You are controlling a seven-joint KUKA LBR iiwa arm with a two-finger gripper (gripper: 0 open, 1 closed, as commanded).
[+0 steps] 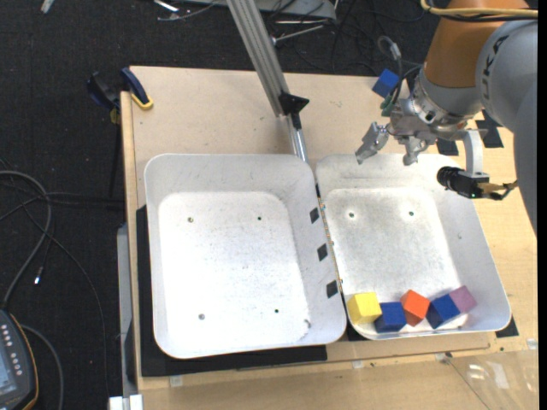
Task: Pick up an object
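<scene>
We see the gripper (391, 149) hanging above the far edge of the right bin (479, 237), its two fingers spread apart with nothing between them. The things we could pick all sit well away from it, crowded along the near wall of that same bin: a yellow block (364, 306), a blue block (391, 316) touching it, an orange block (416, 306), a second blue block (443, 310) and a pale purple block (463, 298) at the right end. The left bin (171, 178) holds nothing we can make out. As we judge it, the grasp has not begun, and the trouble ahead comes from that crowding. The blocks touch or nearly touch, so a finger coming down may land on a neighbour instead of sliding beside the chosen one, or may shove the row apart. They also lie against the sloping wall and the corner, where a finger could strike the rim before it reaches the floor, leaving the closing fingers too high. The yellow block, with open floor on its far side, looks to us the least hemmed in. A cable (475, 183) hangs near the wrist and might drag across the rim during the descent.
</scene>
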